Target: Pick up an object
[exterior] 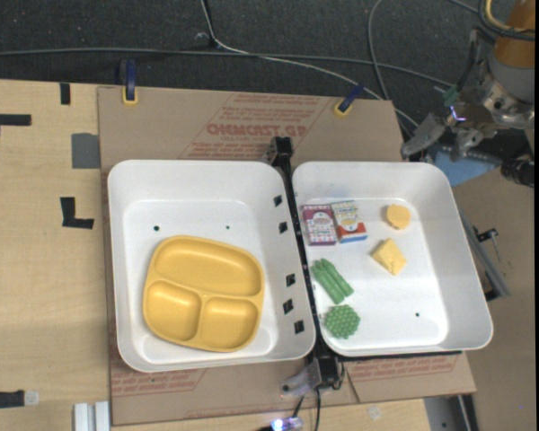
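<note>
The right bin (431, 330) holds several small items. A pink-and-purple box (319, 224) lies beside a red-and-white box (349, 221) near the bin's back left. A round yellow piece (397, 215) and a yellow wedge (389, 258) sit to their right. A long green pod (331, 279) and a round green bumpy piece (342, 321) lie near the front left. My gripper (454, 131) hangs above the bench past the right bin's back right corner, apart from all the items.
The left bin (130, 196) holds a yellow divided tray (202, 293). Both bins rest on a cardboard sheet (242, 124) clamped at the back. Black cables (251, 52) run across the dark area behind. A blue patch (472, 164) lies under the wrist.
</note>
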Robot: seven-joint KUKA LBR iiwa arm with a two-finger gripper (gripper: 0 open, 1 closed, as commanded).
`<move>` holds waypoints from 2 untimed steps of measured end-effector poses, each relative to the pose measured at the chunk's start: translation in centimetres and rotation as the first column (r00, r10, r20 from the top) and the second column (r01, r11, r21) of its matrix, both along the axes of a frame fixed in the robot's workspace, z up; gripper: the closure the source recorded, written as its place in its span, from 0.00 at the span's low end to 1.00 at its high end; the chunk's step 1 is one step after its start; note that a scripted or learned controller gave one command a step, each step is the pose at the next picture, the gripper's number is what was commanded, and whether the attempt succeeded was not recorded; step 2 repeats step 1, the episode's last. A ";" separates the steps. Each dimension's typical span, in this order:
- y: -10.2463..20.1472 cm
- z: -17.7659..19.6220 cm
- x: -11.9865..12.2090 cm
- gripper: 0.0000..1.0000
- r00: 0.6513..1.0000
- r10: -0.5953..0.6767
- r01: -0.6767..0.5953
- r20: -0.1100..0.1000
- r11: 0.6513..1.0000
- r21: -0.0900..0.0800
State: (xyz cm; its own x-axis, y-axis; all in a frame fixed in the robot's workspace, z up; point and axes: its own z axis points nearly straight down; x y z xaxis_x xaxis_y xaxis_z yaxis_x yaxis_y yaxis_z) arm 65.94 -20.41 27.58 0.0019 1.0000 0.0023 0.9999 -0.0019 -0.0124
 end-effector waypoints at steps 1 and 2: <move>0.0 0.8 0.2 0.00 1.000 0.003 -0.003 0.012 1.000 -0.003; 0.0 0.8 0.2 0.00 1.000 0.003 -0.003 0.012 1.000 -0.003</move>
